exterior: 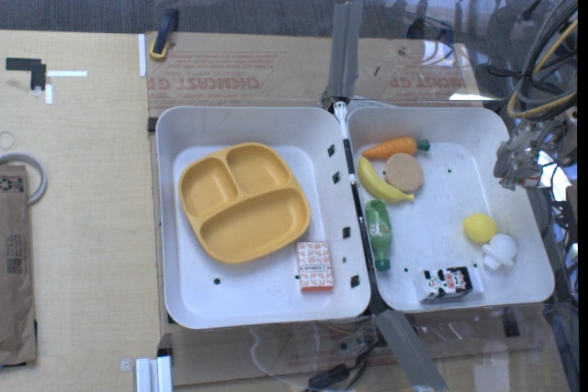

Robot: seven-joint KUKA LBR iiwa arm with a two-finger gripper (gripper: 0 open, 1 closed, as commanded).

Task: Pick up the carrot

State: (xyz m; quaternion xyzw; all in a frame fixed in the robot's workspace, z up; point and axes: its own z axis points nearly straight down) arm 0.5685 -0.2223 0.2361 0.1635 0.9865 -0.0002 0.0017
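The carrot (390,147) lies lengthwise left-to-right at the right bin's (514,294) far-left corner, well across from the gripper (516,162) at the right rim, whose grip state I cannot tell.

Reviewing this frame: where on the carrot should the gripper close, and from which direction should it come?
Grip the carrot across its orange middle, coming straight down from above. It lies flat, lengthwise left to right, green top to the right, near the right bin's far wall. The banana and tan disc crowd its near side, so the fingers probably fit best mid-body.
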